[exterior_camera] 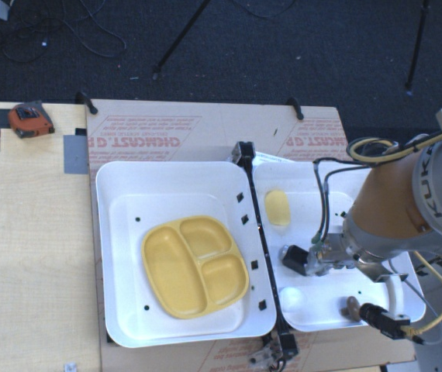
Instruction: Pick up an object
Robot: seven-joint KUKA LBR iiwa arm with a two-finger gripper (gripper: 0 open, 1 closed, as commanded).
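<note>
A small pale yellow oval object (pixel 277 207) lies in the right bin (pixel 308 178), near its left wall. A small brown object (pixel 350 308) rests by the same bin's front edge. My gripper (pixel 295 259) hangs low over the right bin's left-middle area, below the yellow oval and apart from it. The dark gripper body hides what is under it. The arm (pixel 391 200), with its orange band, covers the bin's right part.
The left bin (pixel 120 200) holds a yellow divided plate (pixel 195 265) with three compartments. A black divider (pixel 257 242) runs between the two bins. Cables loop over the right bin's back. An orange tape measure (pixel 30 120) sits on the bench at far left.
</note>
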